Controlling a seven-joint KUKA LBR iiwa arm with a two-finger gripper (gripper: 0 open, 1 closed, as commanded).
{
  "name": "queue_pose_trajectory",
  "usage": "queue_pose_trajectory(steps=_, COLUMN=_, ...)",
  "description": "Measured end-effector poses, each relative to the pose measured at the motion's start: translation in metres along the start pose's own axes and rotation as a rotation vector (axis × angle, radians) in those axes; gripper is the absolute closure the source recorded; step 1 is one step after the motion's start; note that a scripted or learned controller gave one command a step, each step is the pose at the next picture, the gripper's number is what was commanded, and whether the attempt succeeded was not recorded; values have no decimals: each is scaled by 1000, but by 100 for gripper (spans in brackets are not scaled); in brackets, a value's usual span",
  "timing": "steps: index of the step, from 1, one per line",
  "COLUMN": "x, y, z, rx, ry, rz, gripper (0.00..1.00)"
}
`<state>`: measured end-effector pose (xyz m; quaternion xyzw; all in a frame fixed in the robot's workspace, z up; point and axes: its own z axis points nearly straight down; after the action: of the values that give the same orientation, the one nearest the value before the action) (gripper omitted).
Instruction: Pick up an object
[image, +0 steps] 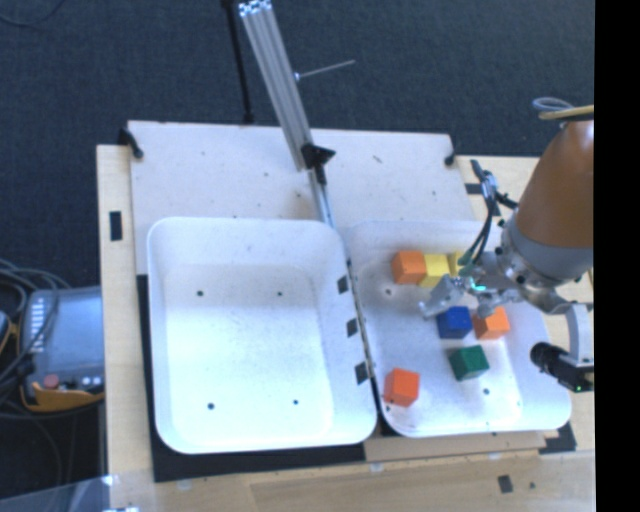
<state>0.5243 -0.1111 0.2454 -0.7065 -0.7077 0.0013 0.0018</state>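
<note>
I count six small cubes in the right bin (520, 405): three orange (408, 266) (491, 322) (401, 385), one yellow (437, 265), one blue (454, 321), one green (468, 362). My end effector (462, 290) hovers above the blue one; I cannot tell its state.

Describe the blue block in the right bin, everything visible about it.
The blue block is a small cube, solid saturated blue, with a smooth look like painted wood or plastic; which one cannot be told. It sits flat on the floor of the right bin, near the middle. An orange block lies close at its right, a green block just below it. The hand hangs just above it, partly over its top edge; contact cannot be told.
</note>
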Motion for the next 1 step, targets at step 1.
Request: queue_pose_trajectory(steps=1, x=0, y=1, z=-2, rx=-6, ry=-1, rz=4, gripper=0)
